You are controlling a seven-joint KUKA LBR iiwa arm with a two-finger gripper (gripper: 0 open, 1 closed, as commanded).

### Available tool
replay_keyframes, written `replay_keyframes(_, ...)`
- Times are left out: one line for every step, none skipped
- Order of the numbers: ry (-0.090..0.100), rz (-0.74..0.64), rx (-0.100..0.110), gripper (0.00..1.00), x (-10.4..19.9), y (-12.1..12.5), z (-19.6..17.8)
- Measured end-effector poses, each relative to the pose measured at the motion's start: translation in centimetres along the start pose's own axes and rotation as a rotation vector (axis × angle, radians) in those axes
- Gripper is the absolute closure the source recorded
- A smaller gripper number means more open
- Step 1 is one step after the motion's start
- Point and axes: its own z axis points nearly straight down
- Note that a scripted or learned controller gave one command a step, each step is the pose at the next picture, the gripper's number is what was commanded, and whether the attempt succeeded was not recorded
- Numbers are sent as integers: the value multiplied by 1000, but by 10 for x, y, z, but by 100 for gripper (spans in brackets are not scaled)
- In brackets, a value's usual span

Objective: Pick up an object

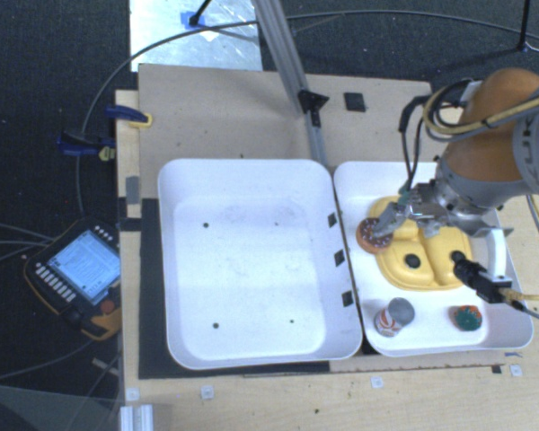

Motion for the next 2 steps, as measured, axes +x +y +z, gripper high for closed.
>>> replay_keyframes(0,1,1,0,-10,-3,55)
replay_keyframes(0,-2,-3,100,-9,-2,42)
